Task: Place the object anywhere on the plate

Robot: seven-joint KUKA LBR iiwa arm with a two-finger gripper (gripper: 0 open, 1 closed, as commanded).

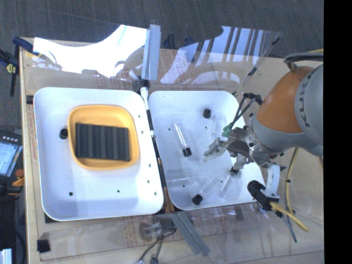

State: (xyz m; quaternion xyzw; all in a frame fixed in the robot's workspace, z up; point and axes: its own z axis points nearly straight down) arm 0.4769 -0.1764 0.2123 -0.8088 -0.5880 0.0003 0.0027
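While the hand (220, 147) hovers, grip unclear, one yellow plate (104, 117); four clear tubes (181, 138) in right bin (165, 120).

Yellow plate (82, 117) with dark ribbed centre, flat in left bin; clear black-capped vial (182, 139) lying in right bin

Dark grey carpet (82, 4) surrounds the wooden bench (82, 238) (glare on clear panels (220, 45)).

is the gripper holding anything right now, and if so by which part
Cannot be told. The gripper is low over the right bin among clear tubes, but nothing clearly shows in its grip.
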